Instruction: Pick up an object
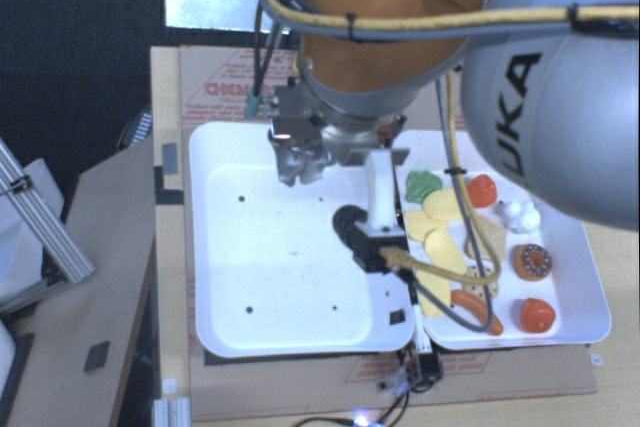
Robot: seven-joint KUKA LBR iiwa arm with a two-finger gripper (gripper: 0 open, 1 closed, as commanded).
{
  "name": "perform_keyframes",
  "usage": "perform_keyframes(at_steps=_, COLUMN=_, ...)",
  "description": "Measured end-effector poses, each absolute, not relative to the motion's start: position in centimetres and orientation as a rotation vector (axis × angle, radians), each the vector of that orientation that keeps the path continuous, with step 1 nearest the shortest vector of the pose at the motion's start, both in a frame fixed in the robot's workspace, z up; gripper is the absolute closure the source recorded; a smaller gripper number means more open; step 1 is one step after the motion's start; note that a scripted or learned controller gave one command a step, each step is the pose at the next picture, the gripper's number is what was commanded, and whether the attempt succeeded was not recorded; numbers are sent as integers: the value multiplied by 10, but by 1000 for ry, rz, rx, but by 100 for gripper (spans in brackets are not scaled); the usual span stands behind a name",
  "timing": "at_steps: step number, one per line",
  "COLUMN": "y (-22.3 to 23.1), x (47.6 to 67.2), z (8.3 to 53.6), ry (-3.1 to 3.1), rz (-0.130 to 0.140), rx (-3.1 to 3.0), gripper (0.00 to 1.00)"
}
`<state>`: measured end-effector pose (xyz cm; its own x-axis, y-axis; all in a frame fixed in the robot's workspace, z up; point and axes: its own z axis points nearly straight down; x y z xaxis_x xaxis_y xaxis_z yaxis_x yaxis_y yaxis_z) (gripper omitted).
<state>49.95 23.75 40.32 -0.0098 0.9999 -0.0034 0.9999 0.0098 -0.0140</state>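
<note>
My gripper (293, 171) hangs over the far part of the left white bin (260, 265), near its back rim, with nothing seen in it. The objects lie in the right white bin (592, 307): a green piece (422, 184), a red tomato-like piece (482, 190), two pale yellow pieces (441, 207) (446, 248), a white lumpy piece (518, 213), a brown donut (532, 261), a red round piece (537, 315) and an orange-red sausage (477, 306). The arm's bulk hides the back of the right bin.
Both bins rest on a cardboard sheet (225, 85) on the bench. A grey side table (100, 245) and a metal rail (40, 225) stand to the left. Cables trail at the bins' front seam (415, 370).
</note>
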Motion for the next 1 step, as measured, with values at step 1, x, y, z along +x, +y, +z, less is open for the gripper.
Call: perform_keyframes(at_steps=1, y=232, x=661, z=392, ry=-2222, rz=-10, rx=-2228, gripper=100)
